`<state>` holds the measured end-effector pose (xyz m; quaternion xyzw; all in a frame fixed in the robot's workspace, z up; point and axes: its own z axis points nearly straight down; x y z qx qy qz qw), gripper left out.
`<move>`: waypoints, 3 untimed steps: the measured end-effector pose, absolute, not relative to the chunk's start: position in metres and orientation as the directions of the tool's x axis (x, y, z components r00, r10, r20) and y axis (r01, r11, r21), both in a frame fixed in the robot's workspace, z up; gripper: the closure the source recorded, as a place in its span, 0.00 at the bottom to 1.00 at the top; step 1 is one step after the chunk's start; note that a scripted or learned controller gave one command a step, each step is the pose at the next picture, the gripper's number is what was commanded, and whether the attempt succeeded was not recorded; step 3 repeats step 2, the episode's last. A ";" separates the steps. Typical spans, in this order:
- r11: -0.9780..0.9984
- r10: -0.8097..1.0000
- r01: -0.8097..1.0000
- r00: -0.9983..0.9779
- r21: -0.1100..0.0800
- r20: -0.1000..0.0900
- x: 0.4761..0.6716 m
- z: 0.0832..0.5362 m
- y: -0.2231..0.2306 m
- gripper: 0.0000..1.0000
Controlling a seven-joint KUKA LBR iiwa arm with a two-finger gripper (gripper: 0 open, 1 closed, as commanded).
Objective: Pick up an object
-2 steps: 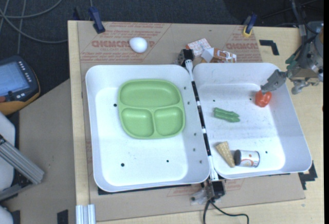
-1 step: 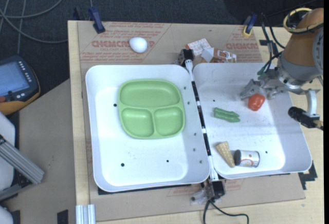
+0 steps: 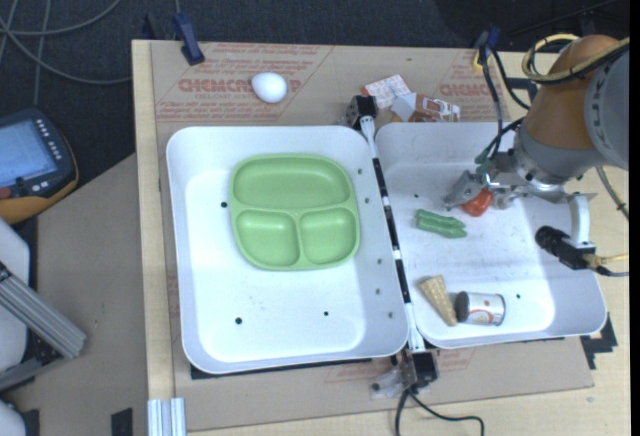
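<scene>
The gripper [image 3: 478,192] is in the right bin [image 3: 560,319], its fingers closed around a small red object [image 3: 478,203]. A green pod [image 3: 441,223] lies just beside it.

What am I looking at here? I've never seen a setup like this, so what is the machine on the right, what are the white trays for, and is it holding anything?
One camera, fixed above the bench, looks down at a slant. The grey and orange machine is a robot arm reaching in from the right; its gripper, a two-finger hand, is down in the right bin.

Two shallow white bins sit side by side. The left bin holds a green divided plate. The right bin holds a green pod-shaped toy, a toy ice cream cone, a small can lying on its side, and a red object right at the gripper's tip.

Whether the gripper actually grips the red object, I cannot tell. A white egg-shaped object and some wrappers lie on the board behind the bins.
</scene>
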<state>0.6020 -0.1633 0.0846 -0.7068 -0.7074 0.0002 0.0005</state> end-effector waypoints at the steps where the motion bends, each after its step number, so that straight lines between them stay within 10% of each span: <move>1: 0.001 1.000 1.000 -0.001 0.001 0.000 0.603 0.095 -0.163 1.00; 2: 0.001 1.000 1.000 -0.001 -0.009 0.003 0.665 0.091 -0.108 1.00; 3: 0.001 1.000 1.000 -0.001 -0.009 0.003 0.665 0.091 -0.108 1.00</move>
